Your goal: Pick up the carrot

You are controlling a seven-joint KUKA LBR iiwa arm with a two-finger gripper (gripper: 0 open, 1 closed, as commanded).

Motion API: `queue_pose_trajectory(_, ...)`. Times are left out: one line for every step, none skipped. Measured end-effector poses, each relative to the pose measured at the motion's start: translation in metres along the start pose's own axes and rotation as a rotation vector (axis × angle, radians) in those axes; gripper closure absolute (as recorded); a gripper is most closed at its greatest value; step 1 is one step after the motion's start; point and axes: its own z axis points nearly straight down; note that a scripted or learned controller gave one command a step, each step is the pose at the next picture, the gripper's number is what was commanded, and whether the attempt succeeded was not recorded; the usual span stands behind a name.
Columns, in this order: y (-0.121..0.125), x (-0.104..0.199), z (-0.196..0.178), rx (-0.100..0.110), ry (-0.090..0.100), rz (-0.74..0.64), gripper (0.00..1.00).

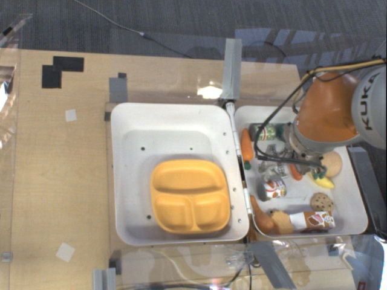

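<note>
Right bin [357,207]: hand [279,162] beside carrot [247,145].

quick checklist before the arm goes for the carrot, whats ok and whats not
1. Carrot in view: ok, it lies along the left wall of the right bin.
2. Carrot free of neighbours: ok on top; the green-labelled can lies just to its right.
3. Gripper over the carrot: not ok, it sits to the right of it, above the middle of the bin.
4. Gripper state: cannot tell, the wrist hides it.
5. Room beside the bin wall: cannot tell, the carrot lies very close to the wall.
6. Left bin: ok, the yellow tray in it is apart from the carrot.
</note>
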Motion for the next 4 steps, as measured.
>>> queue_pose_trajectory(-0.081, -0.086, -0.026, -0.003, 0.011, -0.135, 1.00)
queue_pose_trajectory(-0.094, -0.061, -0.139, 0.003, 0.003, -0.191, 1.00)
queue_pose_trajectory(-0.139, -0.070, -0.230, -0.003, 0.009, -0.427, 1.00)
queue_pose_trajectory(-0.122, -0.001, -0.133, -0.012, 0.019, -0.472, 1.00)
